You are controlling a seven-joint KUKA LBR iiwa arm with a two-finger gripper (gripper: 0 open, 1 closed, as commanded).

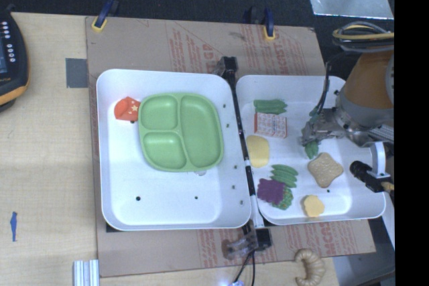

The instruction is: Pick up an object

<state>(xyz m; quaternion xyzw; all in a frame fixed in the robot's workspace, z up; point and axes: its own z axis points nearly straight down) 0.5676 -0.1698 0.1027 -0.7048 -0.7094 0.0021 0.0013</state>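
Two shallow white bins sat side by side on a brown cardboard sheet (201, 43) laid over the wooden bench. The left white bin (120, 197) held a light green plastic divided plate (181, 131) with three compartments, and a small red-orange toy (126, 109) lay touching the plate's left edge. The right white bin (355, 211) held the loose items: a dark green pea pod (270, 105) near the far wall, a red-and-white printed packet (271, 124) just below it, a pale yellow oval piece (258, 150), a second green pod (284, 174), a purple bunch of grapes (271, 191) with a green leafy piece beside it, a tan bread-like slab (325, 169) and a small yellow chunk (312, 205). The grey arm with its orange band (369, 80) reached in from the right, and its two-finger gripper (313, 139) was low in the right bin, just above a small green piece (312, 151) beside the bread-like slab. Whether the claw was open, closed or gripping anything could not be told.
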